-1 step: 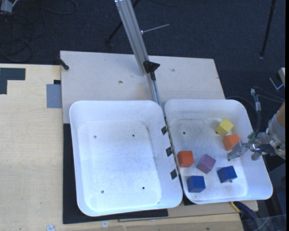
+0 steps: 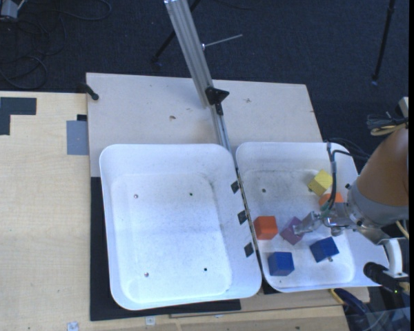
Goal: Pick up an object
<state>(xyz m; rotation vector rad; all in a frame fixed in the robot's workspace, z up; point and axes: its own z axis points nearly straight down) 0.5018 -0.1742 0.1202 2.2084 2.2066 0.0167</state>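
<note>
We see five small blocks in the right bin (image 2: 276, 158): yellow block (image 2: 321, 183), orange block (image 2: 265, 227), purple block (image 2: 290, 232), and two blue blocks (image 2: 281, 263) (image 2: 323, 249).

- Arm (image 2: 383, 185) reaches in from right over right bin (image 2: 276, 164).
- Gripper (image 2: 309, 224) low, just beside purple block (image 2: 290, 232).
- Orange cube (image 2: 265, 227), 2 blue cubes (image 2: 281, 263) (image 2: 323, 249), yellow block (image 2: 321, 182) nearby.
- Left bin (image 2: 117, 171) alongside.

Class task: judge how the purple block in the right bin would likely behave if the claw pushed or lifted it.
The purple block looks small and solid, so probably stiff and light. Its flat faces suggest it would slide, not roll, on the bin floor. The orange block sits close beside it, so a push might knock that too.
</note>
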